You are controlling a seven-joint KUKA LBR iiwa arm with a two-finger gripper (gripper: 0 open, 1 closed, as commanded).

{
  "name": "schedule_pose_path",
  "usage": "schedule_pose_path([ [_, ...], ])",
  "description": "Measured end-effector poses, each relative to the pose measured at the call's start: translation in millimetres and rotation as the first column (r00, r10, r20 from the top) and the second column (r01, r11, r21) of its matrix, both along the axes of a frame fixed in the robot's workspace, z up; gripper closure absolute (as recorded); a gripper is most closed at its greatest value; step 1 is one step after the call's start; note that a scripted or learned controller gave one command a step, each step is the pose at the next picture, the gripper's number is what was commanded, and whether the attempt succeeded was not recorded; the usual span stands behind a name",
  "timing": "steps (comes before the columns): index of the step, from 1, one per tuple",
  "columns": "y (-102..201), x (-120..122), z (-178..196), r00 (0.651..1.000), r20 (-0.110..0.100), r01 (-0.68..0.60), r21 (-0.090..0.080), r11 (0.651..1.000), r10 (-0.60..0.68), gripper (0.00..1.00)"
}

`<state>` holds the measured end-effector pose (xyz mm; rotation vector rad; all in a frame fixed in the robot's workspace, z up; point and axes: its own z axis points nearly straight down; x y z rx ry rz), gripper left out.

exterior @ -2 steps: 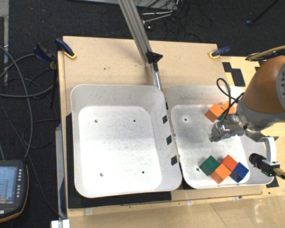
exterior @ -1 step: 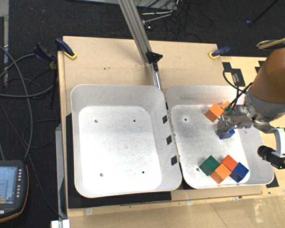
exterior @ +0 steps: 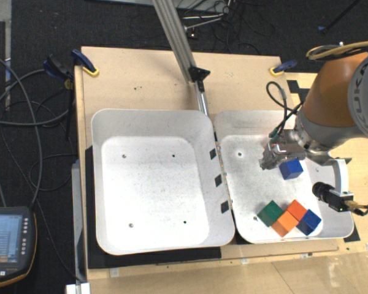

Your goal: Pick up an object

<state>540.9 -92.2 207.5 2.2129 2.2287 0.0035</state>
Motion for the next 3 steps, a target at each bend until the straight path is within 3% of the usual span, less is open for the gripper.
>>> schedule_pose_path([
  [1, 54, 20, 15, 1.000, 0.001, -0.001, 0.000, 1.000, 0.001, 1.00],
  [3, 171, 37, 31, 1.000, -0.001, -0.001, 0.001, 1.000, 0.001, 1.00],
])
